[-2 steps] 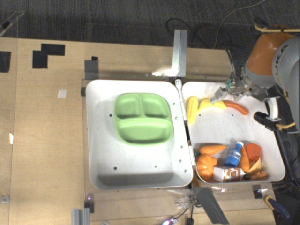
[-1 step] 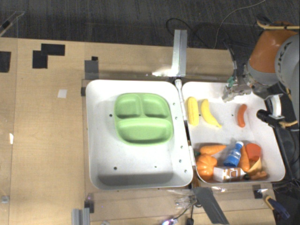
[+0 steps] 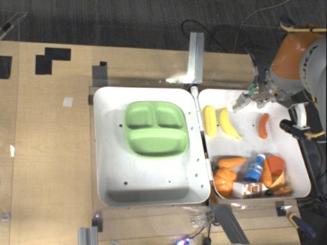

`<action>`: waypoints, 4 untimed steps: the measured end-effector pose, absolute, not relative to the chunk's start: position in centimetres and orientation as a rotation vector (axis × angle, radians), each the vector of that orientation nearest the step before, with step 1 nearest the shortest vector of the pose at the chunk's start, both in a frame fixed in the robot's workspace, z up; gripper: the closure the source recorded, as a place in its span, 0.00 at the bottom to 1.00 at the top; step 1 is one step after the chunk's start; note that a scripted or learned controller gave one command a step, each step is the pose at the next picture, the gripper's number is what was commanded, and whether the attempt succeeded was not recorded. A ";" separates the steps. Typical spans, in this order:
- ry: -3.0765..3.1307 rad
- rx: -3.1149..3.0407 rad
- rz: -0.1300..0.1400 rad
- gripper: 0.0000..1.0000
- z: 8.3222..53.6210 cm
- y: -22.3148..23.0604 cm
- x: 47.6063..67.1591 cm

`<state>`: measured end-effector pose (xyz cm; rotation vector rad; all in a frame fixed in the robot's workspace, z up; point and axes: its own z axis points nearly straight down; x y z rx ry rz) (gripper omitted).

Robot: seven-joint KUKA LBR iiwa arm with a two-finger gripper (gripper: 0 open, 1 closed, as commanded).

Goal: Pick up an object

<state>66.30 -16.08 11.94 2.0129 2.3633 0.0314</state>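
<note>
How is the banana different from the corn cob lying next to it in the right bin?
The banana is curved, bowing along its length; the corn cob is straight. The banana lies at a slant, its lower end pointing toward the bin's middle, while the corn cob lies nearly parallel to the wall between the bins. The banana tapers to thin tips; the corn cob has blunt, rounded ends. Both are yellow, similar in length, and lie flat on the right bin floor.
</note>
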 end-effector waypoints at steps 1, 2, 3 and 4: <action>2.576 1.778 0.009 0.00 8.9 -13.0 62.0; 2.614 1.737 -0.009 0.00 8.8 -9.8 66.9; 2.561 1.812 -0.007 0.00 8.8 -9.6 66.9; 2.575 1.791 -0.007 0.00 8.8 -9.6 66.9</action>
